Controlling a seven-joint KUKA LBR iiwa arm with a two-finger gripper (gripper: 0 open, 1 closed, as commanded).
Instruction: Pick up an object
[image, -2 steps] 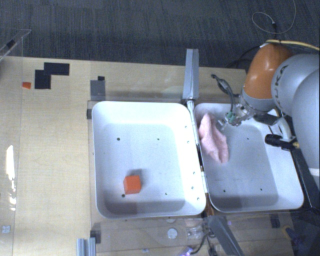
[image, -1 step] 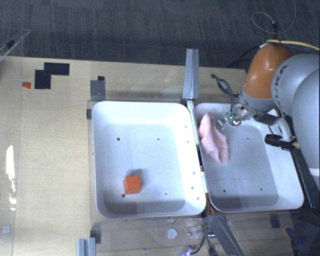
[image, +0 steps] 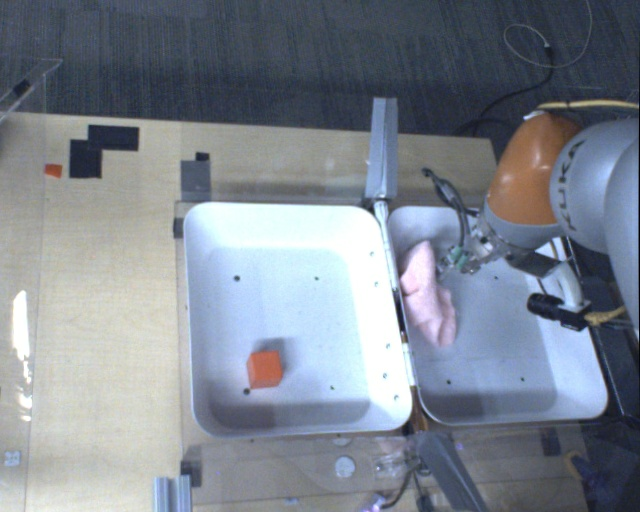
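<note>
Bench front edge (image: 100, 470) is closest to the camera, then the two white bins side by side. Left bin (image: 215, 235) has one orange block (image: 265, 369) sitting near its front-left area, well apart from the arm. Right bin (image: 575, 400) has a pink cloth (image: 428, 295) bunched against its left wall, just beside the divider between the bins.

Gripper (image: 462, 257) is low over the right bin's back-left part, at the upper right end of the cloth. Too small and cluttered by cables to read: can't tell if it's wide, narrow, or pinching fabric, so I won't call it a grasp.

Key relation: cloth lies to the front-left of the gripper, with its long axis running roughly back to front along the bin wall and tilting slightly rightward toward the front. Its near end is touching or almost touching the gripper tip; can't tell which. Block is in the other bin, much further off, so the cloth looks like the target.

Arm pose: comes in from the right, orange band (image: 525, 175) above the wrist, wrist angled down and left toward the cloth.

My read: at the reach or close stage, pick not confirmed. Risk: the cloth hugs the wall, so the gripper may catch only a thin fold or hit the rim.
</note>
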